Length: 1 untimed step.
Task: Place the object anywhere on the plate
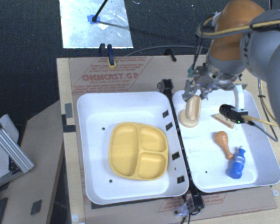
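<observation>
Where the bench carries its two shallow white bins side by side, the left bin (92, 136) holds a yellow plate (137, 151) with three compartments, lying flat near the bin's middle, and the right bin (264, 168) holds the loose things. The grey arm (263, 40), with its orange band bulging above the wrist, comes in from the right and reaches down over the far left corner of the right bin. Its gripper (195, 92) hangs directly over a tan wooden peg (190, 111) (rounded top, wider round base), which stands upright on the bin floor close to the divider between the bins; the fingers seem to sit at the peg's top, yet whether they clasp it or how far apart they stand cannot be told. Right of the peg lies a small flat wooden block (222, 120), and nearer, a wooden spoon-like piece (223, 143) lies beside a blue bottle (236, 163).
</observation>
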Each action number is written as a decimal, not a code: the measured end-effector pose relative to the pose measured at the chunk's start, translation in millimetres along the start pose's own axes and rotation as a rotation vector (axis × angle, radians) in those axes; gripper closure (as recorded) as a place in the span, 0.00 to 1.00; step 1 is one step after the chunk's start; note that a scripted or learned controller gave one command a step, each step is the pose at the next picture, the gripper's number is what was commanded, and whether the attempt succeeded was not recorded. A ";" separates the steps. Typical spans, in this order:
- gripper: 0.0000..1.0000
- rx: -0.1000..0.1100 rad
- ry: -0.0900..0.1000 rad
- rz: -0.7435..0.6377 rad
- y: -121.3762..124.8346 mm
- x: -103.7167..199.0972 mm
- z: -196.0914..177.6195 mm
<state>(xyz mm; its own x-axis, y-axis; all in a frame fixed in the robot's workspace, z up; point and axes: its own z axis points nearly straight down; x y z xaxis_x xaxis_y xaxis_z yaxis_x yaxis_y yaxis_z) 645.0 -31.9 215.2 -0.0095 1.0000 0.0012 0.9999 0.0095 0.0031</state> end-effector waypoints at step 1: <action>1.00 0.001 0.001 -0.001 -0.8 60.0 -9.1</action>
<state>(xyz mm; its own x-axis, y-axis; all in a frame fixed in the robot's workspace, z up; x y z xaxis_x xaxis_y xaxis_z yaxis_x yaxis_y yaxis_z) 643.6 28.1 224.3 -0.0106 0.9999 0.0026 0.9999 0.0106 0.0025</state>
